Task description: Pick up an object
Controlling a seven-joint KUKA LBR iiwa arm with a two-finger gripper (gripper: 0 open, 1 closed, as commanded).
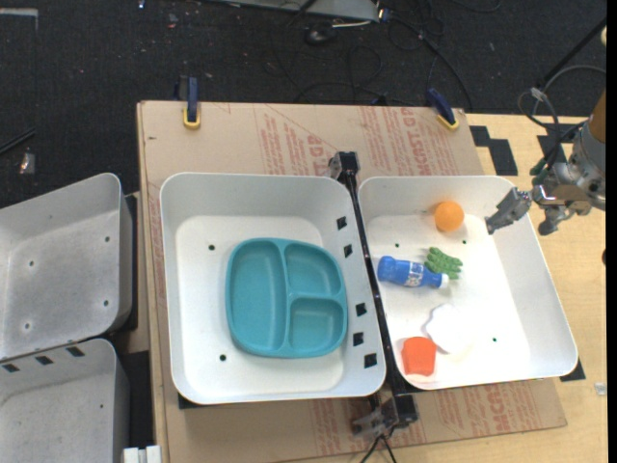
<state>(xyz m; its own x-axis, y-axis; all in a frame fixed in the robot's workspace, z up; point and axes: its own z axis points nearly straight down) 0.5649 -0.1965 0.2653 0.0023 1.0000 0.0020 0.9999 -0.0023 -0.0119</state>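
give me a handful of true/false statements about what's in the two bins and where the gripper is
1. The teal divided tray lies in the left bin. True.
2. The orange ball sits inside the tray. False: it is in the right bin, near its far side.
3. The gripper is closed on the blue bottle. False: it is at the right bin's far right edge, apart from the bottle, with nothing between its fingers.
4. A green object lies right beside the blue bottle. True.
5. The orange-red block is near the right bin's front edge. True.
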